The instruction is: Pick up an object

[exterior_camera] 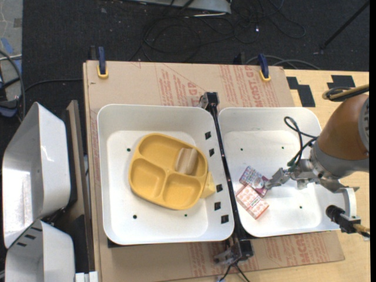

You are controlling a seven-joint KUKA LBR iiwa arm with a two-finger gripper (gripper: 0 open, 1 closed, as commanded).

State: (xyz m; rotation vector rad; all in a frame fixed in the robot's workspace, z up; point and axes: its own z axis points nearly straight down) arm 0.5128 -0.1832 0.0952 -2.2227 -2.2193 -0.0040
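While the arm reaches into the right-hand bin, the far side of the scene, well away from the gripper, holds a yellow moulded plastic tray with three compartments lying in the left white bin; a small pale tan cylinder rests in its upper right compartment. Closer in, a small flat packet with a pink and purple print lies just beside the gripper tip, touching or nearly so, and a red-and-white patterned flat box sits just below it on the floor of the right white bin. I cannot tell how wide the gripper stands; its tip is too small and blurred. Judging by this, the approach step is in hand, nothing lifted yet. Next, the gripper would need to settle squarely over the packet, close on it, then rise.
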